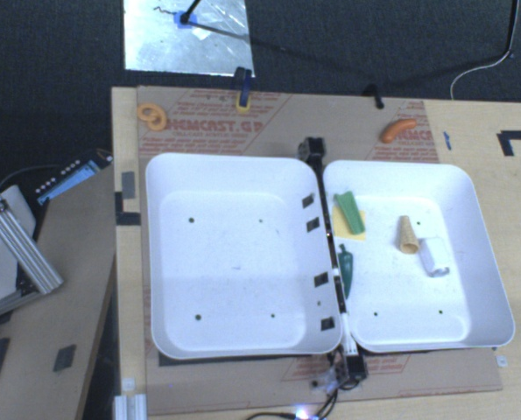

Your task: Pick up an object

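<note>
Nothing has been lifted yet, as far as I can judge: all the candidates lie loose in the right bin (483, 234). Near its middle sits a small tan cone-shaped piece (407, 234), and just to its right, nearly touching, a white blocky object (433, 256). Over toward the bin's left wall lies a light green slab (349, 212) resting on something yellow (341, 226), and below that a dark green pepper-like piece (345, 268) tight against the wall. The left bin (155, 234) shows bare white floor. On the cardboard beyond the bins lie an orange sausage-shaped toy (398, 130) and a tan ring-shaped thing (152, 116). With no arm over the bench, I cannot tell the state of the tool. The whole job is left: approach, close, lift.
</note>
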`<state>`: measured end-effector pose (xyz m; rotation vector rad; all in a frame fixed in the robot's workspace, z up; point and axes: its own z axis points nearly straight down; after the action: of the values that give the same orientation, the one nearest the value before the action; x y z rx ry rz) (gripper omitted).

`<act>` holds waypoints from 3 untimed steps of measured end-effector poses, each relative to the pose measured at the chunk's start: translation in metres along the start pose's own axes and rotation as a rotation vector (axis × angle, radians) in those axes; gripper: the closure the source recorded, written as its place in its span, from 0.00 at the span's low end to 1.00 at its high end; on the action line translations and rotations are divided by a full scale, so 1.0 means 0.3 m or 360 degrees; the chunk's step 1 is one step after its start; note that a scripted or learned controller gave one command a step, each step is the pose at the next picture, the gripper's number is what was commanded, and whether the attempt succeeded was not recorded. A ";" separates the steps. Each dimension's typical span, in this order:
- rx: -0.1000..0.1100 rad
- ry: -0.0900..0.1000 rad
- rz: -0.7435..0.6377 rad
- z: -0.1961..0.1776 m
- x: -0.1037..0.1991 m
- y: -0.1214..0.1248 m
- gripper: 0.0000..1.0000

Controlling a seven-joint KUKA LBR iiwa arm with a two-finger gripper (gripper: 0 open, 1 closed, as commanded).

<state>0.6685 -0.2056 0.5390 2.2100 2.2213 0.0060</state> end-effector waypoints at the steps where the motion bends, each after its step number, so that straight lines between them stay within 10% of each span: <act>1: 0.0008 0.0001 0.0000 0.011 0.000 0.000 1.00; 2: 0.0015 0.0002 0.0008 0.156 -0.004 -0.003 1.00; 3: 0.0001 0.0001 0.0000 0.002 0.009 0.000 1.00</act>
<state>0.6685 -0.2030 0.5385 2.2105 2.2221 0.0060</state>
